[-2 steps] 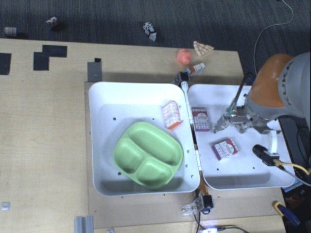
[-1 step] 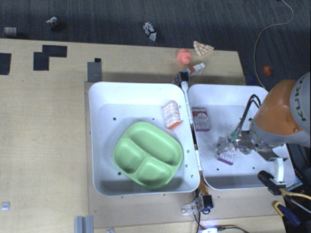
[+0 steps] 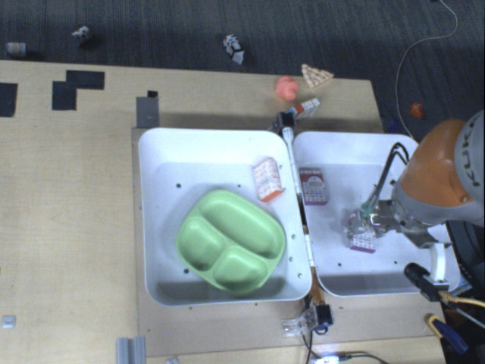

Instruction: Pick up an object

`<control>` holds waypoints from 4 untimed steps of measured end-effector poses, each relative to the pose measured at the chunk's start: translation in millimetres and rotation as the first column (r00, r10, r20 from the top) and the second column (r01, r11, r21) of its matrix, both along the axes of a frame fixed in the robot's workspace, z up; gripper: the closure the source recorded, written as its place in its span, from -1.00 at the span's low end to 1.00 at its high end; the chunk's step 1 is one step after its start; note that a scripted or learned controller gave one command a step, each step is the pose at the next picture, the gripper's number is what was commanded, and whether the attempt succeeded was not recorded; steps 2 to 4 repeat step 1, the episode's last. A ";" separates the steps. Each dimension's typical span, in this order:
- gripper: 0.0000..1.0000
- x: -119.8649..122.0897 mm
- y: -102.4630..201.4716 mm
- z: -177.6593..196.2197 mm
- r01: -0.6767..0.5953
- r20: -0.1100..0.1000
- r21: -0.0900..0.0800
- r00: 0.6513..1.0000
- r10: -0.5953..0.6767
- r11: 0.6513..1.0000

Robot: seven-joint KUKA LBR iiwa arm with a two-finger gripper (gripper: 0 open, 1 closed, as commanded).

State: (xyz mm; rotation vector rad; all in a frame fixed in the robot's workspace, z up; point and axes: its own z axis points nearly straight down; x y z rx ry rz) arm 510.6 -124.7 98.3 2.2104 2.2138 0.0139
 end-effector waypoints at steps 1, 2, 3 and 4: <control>1.00 -22.8 82.2 86.6 -0.003 -0.012 0.004 1.000 0.003 1.000; 1.00 -22.8 82.2 86.6 -0.003 -0.012 0.004 1.000 0.003 1.000; 1.00 -22.8 82.2 86.6 -0.003 -0.012 0.004 1.000 0.003 1.000; 1.00 -22.8 82.2 86.6 -0.003 -0.012 0.004 1.000 0.003 1.000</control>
